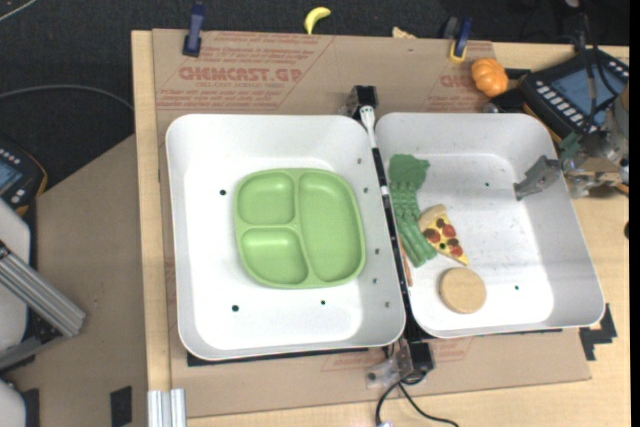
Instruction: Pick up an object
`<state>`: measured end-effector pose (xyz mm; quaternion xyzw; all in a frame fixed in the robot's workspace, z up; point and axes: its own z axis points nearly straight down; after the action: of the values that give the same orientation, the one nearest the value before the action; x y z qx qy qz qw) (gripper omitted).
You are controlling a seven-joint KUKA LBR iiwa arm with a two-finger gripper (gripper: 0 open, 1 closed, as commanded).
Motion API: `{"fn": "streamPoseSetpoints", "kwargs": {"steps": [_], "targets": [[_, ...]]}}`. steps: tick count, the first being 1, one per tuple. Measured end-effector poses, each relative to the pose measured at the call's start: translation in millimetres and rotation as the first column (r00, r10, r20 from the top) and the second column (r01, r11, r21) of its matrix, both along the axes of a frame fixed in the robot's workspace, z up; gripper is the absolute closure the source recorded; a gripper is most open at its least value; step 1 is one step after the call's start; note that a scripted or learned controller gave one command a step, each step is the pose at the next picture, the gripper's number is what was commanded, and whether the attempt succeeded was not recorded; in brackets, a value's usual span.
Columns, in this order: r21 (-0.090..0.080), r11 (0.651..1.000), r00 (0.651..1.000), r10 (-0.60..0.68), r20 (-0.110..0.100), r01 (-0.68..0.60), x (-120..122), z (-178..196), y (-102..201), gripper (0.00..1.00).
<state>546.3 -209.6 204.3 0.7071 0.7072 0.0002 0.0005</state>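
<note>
Bins of white plastic sit side by side on a brown sheet printed with red lettering [240,72], which covers the desk [610,225]. In the left bin [195,165] we see a pale green plate [300,227] with three compartments, lying flat near the middle.

The right bin [560,255] holds the things that could be picked up, all towards its left side. A green ribbed piece [407,190] lies along the wall nearest the left bin. A toy pizza slice [441,233] rests partly on its lower end, touching it. A round tan disc [463,291] lies just below the pizza slice, near the bin's front edge.

At the right rim of this bin we see the gripper [538,177], a grey tip pointing left over the white floor, well apart from the three things. Whether it is spread or closed we cannot tell, as it is small and dim against the arm [600,160] behind it.

Outside the bins, a small orange object [489,75] sits on the sheet at the far right corner, a yellow banana shape [317,17] lies just beyond the far edge, and two blue clamps [194,30] grip that edge.
</note>
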Motion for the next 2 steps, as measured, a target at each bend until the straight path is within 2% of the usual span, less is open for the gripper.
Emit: {"fn": "streamPoseSetpoints", "kwargs": {"steps": [1,2], "targets": [[0.002,1.0,1.0,0.007,0.004,-0.007,-43.4,81.7,75.6,0.0],[0.005,1.0,1.0,0.005,-0.007,-0.005,-64.2,44.7,132.1,0.0]]}}
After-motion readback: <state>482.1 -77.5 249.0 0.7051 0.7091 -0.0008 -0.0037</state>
